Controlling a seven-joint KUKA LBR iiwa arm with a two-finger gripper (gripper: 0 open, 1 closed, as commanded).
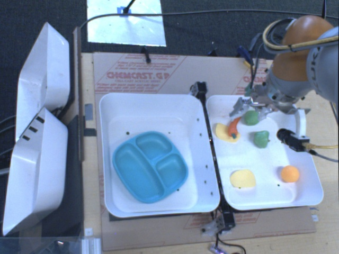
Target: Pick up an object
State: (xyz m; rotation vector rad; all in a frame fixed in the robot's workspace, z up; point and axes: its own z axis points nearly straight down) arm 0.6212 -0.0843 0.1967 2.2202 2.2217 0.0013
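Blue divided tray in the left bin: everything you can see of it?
The blue divided plastic tray lies flat, right way up, on the floor of the left white bin, toward its front, turned at an angle to the walls. It has rounded corners and three compartments, nothing in them. Glossy, intact. Nothing else touches it.

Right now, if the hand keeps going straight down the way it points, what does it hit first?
Probably the upper green object, right under the hand in the right bin. Height above it is unclear from this slanted view.
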